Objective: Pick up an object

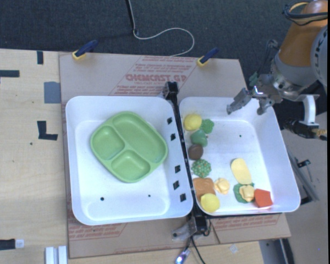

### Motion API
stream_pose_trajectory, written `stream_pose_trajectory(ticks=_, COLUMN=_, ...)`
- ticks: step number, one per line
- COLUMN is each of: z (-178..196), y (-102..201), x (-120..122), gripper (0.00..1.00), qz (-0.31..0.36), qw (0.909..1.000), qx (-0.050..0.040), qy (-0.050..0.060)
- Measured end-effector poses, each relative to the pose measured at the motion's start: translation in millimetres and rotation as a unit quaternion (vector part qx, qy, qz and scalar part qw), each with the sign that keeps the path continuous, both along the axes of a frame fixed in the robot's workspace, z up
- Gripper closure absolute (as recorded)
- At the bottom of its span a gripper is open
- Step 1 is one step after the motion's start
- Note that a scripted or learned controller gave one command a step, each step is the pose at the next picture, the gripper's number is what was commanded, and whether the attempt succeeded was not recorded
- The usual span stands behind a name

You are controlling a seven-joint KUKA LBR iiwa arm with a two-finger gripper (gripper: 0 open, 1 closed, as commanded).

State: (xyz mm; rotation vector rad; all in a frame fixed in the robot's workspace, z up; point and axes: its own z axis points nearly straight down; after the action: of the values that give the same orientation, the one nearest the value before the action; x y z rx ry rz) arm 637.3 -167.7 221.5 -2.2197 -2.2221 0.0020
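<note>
While sitting nearest at six o'clock in the right bin (280,147), toy foods (209,202) clustering along its left wall and front. Farther back, at two o'clock, gripper (246,104) hovering over the rim, fingers spread apart, gripping nothing.

1. Floor at the top is a dark carpet (60,10), kind of blue-grey and speckled.
2. A thin white cable (154,36) trails across it and loops just above the bench's far edge.
3. The bench top (22,164) is light plywood with black and grey tape marks (5,77) scattered on the left side.
4. A cardboard sheet (148,78) with red printed lettering lies on the bench.
5. Two clamps with yellow and blue handles (84,49) (208,55) sit at its far corners.
6. Lighting looks even, soft shadows.
</note>
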Motion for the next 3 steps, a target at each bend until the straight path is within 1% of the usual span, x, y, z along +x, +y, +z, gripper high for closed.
stream_pose_trajectory(ticks=1, z=-40, y=81, x=-4, gripper=0.0, qz=0.003, qw=1.0, qx=0.0016, qy=0.002)
stream_pose_trajectory(ticks=2, z=-38, y=190, x=-38, gripper=0.0, qz=0.006, qw=1.0, qx=0.0026, qy=0.001)
stream_pose_trajectory(ticks=3, z=-28, y=182, x=-37, gripper=1.0, qz=0.001, qw=1.0, qx=0.0003, qy=0.001)
